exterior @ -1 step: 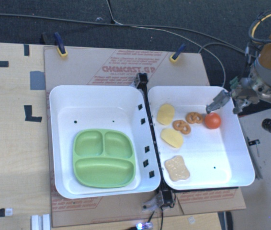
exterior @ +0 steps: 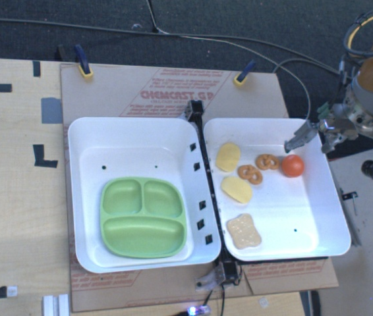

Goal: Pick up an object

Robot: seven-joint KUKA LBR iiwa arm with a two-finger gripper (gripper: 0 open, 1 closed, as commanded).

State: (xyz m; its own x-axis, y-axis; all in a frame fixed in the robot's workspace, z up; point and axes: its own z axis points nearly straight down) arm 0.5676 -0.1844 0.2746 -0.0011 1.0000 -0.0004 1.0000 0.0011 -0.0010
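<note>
The right bin (exterior: 331,232) holds several small food toys. A red tomato (exterior: 292,166) lies near its far right wall. Two brown pretzels (exterior: 267,161) (exterior: 250,174) sit just left of it. Two yellow pieces (exterior: 227,157) (exterior: 237,189) lie by the divider, and a beige cracker (exterior: 244,231) rests toward the front. My gripper (exterior: 309,146) hangs over the bin's far right corner, just above and behind the tomato. Its fingers stand open with nothing between them.
The left bin (exterior: 81,176) carries a green divided plate (exterior: 143,217). A black divider with clips (exterior: 203,189) separates the bins. Cables (exterior: 285,64) run across the dark floor behind, and yellow clamps (exterior: 84,71) (exterior: 241,79) hold the cardboard's back edge.
</note>
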